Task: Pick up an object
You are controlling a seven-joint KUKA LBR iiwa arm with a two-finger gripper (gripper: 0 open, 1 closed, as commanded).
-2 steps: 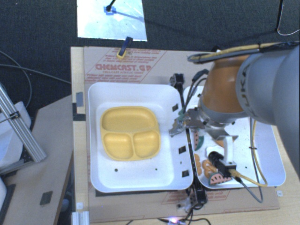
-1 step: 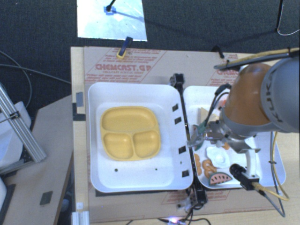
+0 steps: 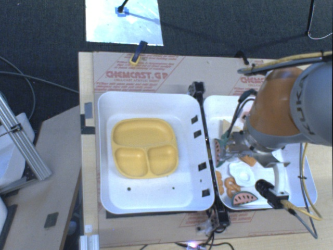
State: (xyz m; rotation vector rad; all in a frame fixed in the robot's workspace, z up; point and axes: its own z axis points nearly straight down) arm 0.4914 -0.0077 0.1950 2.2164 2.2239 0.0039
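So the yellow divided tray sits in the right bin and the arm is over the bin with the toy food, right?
Not quite. The camera view shows the yellow divided tray in the left bin. The arm is indeed over the right bin with the toy food.

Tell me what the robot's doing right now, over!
Arm low over the right bin. Toy food there: watermelon slice, fried egg. Nothing seen held. Yellow tray sits in the left bin.

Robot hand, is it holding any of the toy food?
It cannot be told. The gripper hangs low over the right bin, above the toy food, but the arm hides what's between its tips.
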